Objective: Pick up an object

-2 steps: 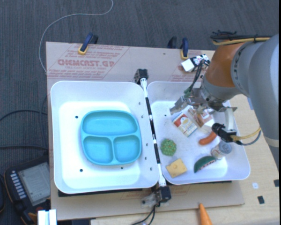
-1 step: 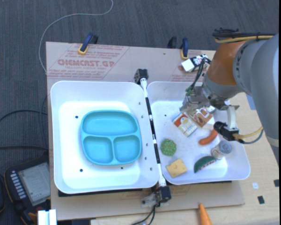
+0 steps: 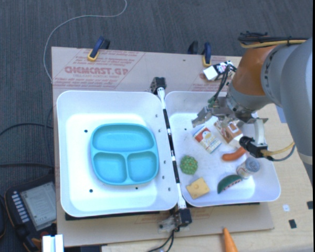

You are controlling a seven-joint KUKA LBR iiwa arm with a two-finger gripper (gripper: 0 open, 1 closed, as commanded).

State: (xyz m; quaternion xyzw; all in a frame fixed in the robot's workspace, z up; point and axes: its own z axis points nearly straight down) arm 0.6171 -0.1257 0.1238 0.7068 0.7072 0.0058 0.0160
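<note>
The arm's jaws (image 3: 219, 115) hang low over the far part of the right bin (image 3: 268, 193), probably to take a small carton (image 3: 207, 139) just nearer than them; whether they are open I cannot tell. Nearer still lie a green ball (image 3: 189, 165), cheese wedge (image 3: 197, 187) and melon slice (image 3: 230, 182), loose for picking

My right bin (image 3: 273, 193) is crowded with a carton (image 3: 207, 139), sausage (image 3: 233, 154), green ball (image 3: 189, 165) and cheese wedge (image 3: 197, 187), leaving open floor along its near-left wall.
</note>
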